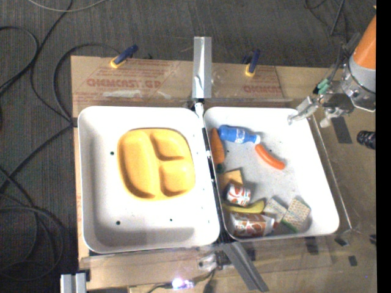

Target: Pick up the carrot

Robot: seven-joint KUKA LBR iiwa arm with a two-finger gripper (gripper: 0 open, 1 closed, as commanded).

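- A robotics lab or test cell, not a home: two shallow white plastic bins [91,182] sit side by side on a brown board bench [140,81].
- Blue-and-yellow spring clamps [124,56] pin a clear sheet to the bench's far edge.
- Loose black cables [36,47] trail over dark grey carpet [73,17] around the bench.
- A grey robot arm with an orange band [366,50] reaches in from the right.
- Toy food and small cans lie jumbled in the right bin.

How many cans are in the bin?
2. One can sits near the middle of the right bin, below the carrot. The other can lies at the bin's bottom edge. More could be hidden under the pile.
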